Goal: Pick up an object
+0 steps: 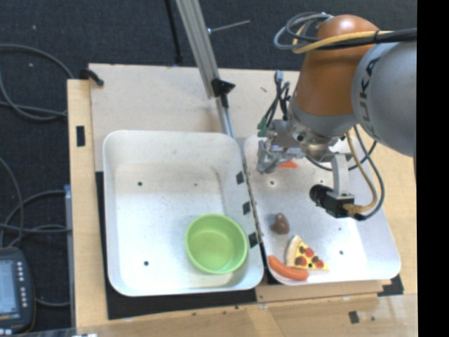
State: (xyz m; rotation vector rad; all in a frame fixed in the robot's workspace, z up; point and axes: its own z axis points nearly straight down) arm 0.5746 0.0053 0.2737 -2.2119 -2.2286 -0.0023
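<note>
My gripper [269, 159] hangs over the far left corner of the right bin [365, 237], below the arm's orange band. A small orange-red bit [287, 164] shows right beside it; I cannot tell whether it is held or lies on the bin floor. A small brown lump [280, 223] rests on the bin floor nearer the front, well apart from the gripper. A pizza slice toy [306, 255] and an orange sausage-like piece [287, 269] lie at the bin's front left corner.
A green bowl [216, 243] sits in the left bin [140, 188] near its front right corner. A slanted metal rail [203, 48] rises behind the bins. A black camera unit [330, 201] with cables hangs off the wrist over the right bin.
</note>
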